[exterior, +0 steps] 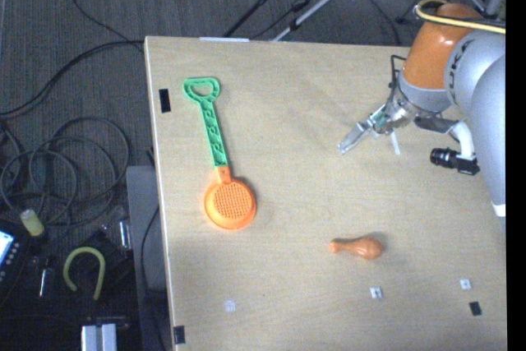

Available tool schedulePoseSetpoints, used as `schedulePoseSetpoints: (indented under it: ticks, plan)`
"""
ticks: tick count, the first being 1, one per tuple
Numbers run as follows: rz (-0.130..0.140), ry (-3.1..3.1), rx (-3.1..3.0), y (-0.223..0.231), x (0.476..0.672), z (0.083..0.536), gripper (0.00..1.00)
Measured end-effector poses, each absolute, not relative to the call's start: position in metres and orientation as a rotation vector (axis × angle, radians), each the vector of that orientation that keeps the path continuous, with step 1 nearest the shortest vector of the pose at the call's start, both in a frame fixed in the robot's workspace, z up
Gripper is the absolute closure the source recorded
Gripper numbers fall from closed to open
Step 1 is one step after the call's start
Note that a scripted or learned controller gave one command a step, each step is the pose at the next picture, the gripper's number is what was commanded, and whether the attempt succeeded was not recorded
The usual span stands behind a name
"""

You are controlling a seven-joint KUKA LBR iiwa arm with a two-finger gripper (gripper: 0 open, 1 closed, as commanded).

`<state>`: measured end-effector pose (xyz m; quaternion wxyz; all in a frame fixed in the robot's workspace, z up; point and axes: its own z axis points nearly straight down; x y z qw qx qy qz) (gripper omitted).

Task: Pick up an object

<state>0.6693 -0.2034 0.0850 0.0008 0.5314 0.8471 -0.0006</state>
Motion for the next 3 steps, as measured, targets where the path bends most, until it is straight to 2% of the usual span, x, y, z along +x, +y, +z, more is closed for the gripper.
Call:
schedulePoseSetpoints:
  ticks: [1, 2, 3]
  plan:
    - [-0.002, 2.660, 1.668, -0.203, 0.669, 0.085, 0.00]
    - [-0.001, 2.658, 1.665, -0.202, 0.670, 0.095, 1.00]
    - [0.001, 2.557, 1.823, -0.188, 0.669, 0.183, 1.00]
